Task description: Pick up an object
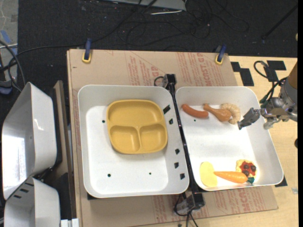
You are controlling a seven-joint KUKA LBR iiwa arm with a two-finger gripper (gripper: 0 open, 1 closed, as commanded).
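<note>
Bench: a brown board (142, 63) under two white bins, held by two yellow clamps (86, 56) at its far edge.
Floor: dark, with black cables (42, 41) beyond the board.
Left bin (92, 141): holds a yellow plate (137, 126) with three parts.
Right bin (265, 141): the landmark here.
Toy sausage (194, 111): far side of the right bin.
Toy chicken leg (222, 111): just beside the sausage (on its right).
Toy carrot (231, 176): near side, on a yellow round piece (207, 173).
Pizza piece (246, 167): touching the carrot's end.
Gripper (259, 118): over the right bin's right edge, fingers apart, nothing between them.
</note>
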